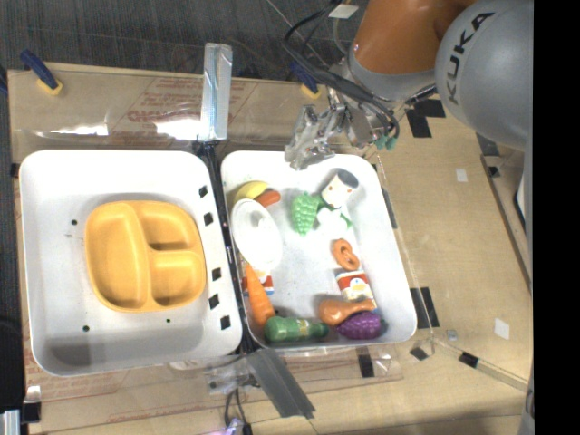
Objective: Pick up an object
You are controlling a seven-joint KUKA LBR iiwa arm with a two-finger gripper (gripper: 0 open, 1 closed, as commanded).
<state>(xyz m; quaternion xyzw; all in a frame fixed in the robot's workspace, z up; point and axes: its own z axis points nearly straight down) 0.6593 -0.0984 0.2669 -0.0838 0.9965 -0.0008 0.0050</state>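
Claw [306,145] at right bin's [397,270] far rim, fingers spread, holding nothing | green grapes [306,212] just below, white floor free beside them | other toys crowd near edge | left bin [36,243]: yellow tray [145,253]

A tan bench [453,243] with black tape marks meets dark floor [109,16].

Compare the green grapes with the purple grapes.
The green grapes lie near the middle of the right bin, toward its far end; the purple grapes sit in its near corner. The green bunch lies apart from other toys; the purple bunch touches a brown toy. Both are small toy bunches.
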